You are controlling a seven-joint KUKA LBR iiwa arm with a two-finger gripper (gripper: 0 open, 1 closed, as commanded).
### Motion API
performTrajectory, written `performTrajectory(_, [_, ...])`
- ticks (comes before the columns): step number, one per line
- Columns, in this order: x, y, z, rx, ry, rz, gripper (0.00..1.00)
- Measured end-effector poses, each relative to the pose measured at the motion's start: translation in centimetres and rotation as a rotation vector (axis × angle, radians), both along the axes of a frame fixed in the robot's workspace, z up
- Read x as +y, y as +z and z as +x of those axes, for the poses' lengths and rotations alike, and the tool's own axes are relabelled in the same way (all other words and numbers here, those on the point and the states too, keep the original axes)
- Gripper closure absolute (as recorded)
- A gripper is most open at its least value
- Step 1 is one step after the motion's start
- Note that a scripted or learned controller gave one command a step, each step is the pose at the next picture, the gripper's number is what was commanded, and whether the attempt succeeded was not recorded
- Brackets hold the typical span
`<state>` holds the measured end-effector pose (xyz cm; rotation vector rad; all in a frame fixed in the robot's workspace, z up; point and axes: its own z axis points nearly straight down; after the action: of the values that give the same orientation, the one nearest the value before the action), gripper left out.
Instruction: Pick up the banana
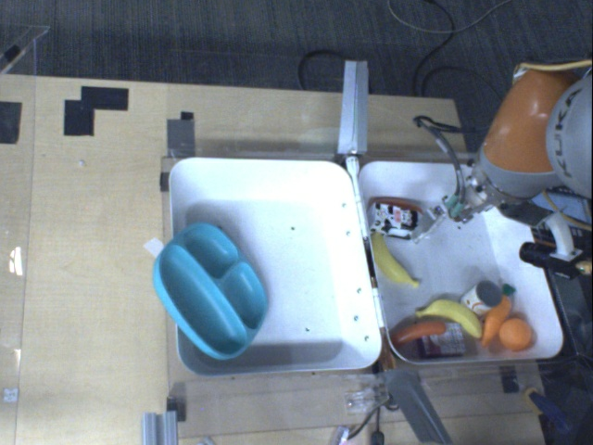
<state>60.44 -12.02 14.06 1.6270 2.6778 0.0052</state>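
Camera view: one slanted look down on everything listed here.
Desk (93,248): pale wood, stretching far to the end effector's left, carrying both bins.
Left bin (278,202): white and shallow, well left of the end effector (408,222).
Blue tray (211,287): divided dish tilted against that bin's near-left corner, far left of and nearer the camera than the end effector.
Right bin (505,248): white, the one the end effector is inside.
Arm (528,133): grey with an orange band, entering from the right, just right of and above the end effector.
End effector: low in the right bin's far-left part, over a dark item; whether it is open or closed cannot be told.
Bananas: one banana (393,262) just below the end effector beside the divider; second banana (452,313) lower right.
Orange (515,334): near-right corner, touching a carrot (497,315).
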Motion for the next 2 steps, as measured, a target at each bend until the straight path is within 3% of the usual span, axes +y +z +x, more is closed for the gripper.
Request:
performTrajectory(1, [2.1, -4.3, -3.4, 0.001, 0.126, 0.000, 0.00])
performTrajectory(2, [-1.2, -1.4, -11.1, 0.003, -0.266, 0.002, 0.00])
